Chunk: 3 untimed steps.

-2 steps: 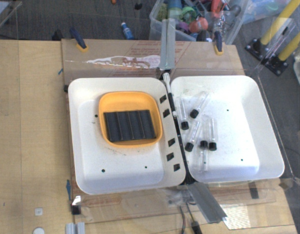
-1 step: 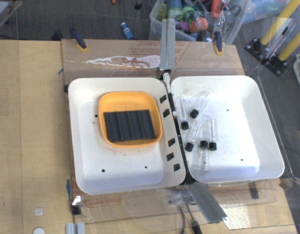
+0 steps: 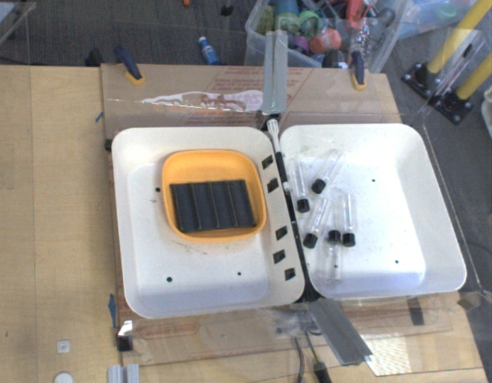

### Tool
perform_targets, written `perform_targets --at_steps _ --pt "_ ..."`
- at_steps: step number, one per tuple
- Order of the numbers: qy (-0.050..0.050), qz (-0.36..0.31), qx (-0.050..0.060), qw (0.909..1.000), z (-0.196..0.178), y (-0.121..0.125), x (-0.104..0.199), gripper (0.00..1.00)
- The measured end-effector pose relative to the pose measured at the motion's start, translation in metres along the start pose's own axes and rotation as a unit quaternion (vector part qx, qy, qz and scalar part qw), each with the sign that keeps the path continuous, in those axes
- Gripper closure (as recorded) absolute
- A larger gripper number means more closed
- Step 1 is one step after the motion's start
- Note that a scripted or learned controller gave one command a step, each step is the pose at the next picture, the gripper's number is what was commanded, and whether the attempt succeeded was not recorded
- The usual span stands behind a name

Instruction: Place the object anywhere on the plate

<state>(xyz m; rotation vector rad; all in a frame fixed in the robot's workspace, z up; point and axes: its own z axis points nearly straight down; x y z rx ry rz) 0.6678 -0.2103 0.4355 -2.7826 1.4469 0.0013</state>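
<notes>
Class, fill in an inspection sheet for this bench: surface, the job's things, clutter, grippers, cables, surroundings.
Surface: wooden bench bearing two white bins, left bin and right bin.
Job's things: orange plate in left bin, a dark ribbed block on it; clear tubes with black caps in right bin.
Clutter: blue clamps at the back edge.
Grippers: nothing seen.
Cables: black cable at the front edge.
Surroundings: clear tub of toys on the floor behind.
</notes>
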Motion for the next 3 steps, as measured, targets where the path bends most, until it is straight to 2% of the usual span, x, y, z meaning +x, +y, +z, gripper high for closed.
perform_targets --at_steps 1,2,3 --pt "0.002 -0.122 0.0 0.9926 -0.0001 -0.0011 -0.0006 1.0" --pt "0.001 -0.219 0.0 0.9756 0.0005 0.0023 0.0039 1.0" --pt "0.0 -0.373 -0.001 0.928 0.001 0.0048 0.0072 1.0"
